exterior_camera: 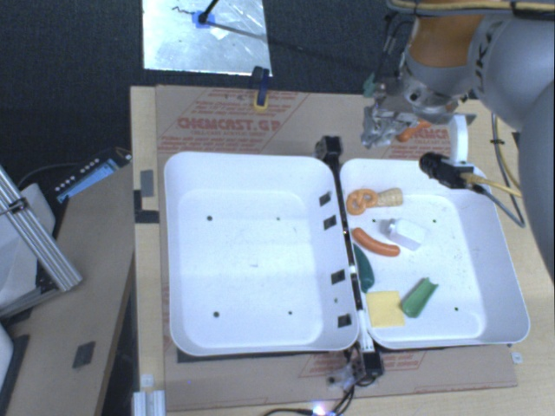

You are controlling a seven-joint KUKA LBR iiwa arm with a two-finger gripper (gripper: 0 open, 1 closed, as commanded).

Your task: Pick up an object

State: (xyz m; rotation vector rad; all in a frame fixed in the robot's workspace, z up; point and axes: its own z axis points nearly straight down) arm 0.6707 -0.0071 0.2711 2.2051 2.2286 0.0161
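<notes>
So nothing picked yet: yellow block [386, 308], green piece [418, 296], sausage [376, 243] and pretzel [362, 201] all lie in the right bin [496, 267]. Gripper [381, 133] hovers beyond its far rim; can't tell its state.

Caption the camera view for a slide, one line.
Arm with claw raised behind right bin, which holds pretzel, sausage, yellow block, green piece.
</notes>
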